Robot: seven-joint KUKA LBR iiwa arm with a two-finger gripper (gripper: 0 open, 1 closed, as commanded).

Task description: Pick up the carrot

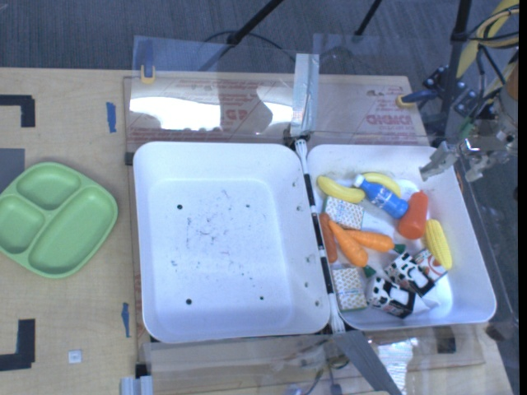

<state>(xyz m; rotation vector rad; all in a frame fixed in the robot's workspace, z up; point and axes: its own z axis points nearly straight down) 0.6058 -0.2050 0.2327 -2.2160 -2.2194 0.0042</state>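
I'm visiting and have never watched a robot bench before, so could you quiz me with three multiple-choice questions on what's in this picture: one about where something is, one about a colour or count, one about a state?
1. Where do the carrots lie?
A. In the right bin
B. In the left bin
C. On the green plate

2. What colour is the divided plate on the bench?
A. Red
B. Green
C. Blue

3. How does the blue bottle rest?
A. Standing upright
B. Lying on its side
C. Hanging from the gripper

Answers: 1 A, the carrots sit among the toys in the right bin. 2 B, the plate is plainly green. 3 B, it lies flat beside a banana.
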